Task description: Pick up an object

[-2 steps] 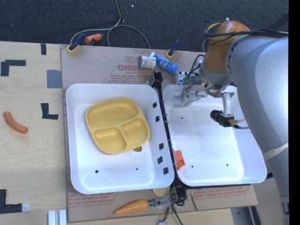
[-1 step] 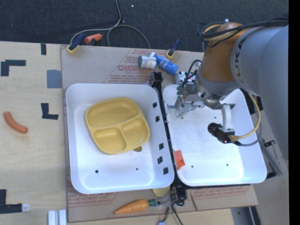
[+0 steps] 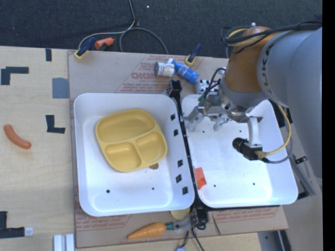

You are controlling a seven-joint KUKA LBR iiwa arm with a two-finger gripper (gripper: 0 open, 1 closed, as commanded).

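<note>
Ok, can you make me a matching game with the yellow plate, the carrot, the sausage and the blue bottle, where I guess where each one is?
Things:
1. yellow plate
2. carrot
3. sausage
4. blue bottle

Places:
A. on the wooden bench, far left
B. behind the bins, on the cardboard
C. inside the left bin
D. in front of the bins, on the cardboard

Pairs: 1-C, 2-D, 3-A, 4-B

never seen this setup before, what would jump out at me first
The big grey arm with its orange band reaches in from the right over the right bin. In the left bin lies a yellow divided plate. A toy carrot rests below the bins.
</note>
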